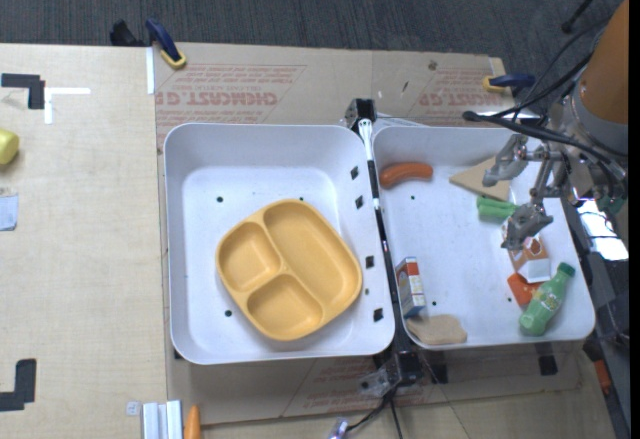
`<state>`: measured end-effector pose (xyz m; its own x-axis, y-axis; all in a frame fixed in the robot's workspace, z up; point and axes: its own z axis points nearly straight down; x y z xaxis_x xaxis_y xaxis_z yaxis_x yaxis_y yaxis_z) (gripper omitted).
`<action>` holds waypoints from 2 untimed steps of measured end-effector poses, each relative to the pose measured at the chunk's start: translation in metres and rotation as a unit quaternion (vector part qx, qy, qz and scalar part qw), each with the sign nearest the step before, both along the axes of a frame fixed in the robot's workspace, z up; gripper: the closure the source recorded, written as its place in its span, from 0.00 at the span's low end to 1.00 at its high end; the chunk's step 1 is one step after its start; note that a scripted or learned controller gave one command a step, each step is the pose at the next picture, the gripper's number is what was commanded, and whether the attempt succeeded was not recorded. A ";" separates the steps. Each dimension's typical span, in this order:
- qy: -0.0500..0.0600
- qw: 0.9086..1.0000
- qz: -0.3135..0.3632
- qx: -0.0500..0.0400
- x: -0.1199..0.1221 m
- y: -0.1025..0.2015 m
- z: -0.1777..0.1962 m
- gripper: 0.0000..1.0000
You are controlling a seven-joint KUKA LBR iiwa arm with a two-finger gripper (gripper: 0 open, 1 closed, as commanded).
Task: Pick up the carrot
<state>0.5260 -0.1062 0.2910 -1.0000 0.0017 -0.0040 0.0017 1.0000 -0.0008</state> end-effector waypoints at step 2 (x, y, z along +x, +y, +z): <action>0.000 0.987 0.158 0.000 -0.040 0.108 -0.011 0.00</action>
<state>0.4860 0.0017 0.2798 -0.9507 -0.3102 -0.0036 -0.3102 0.9507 -0.0001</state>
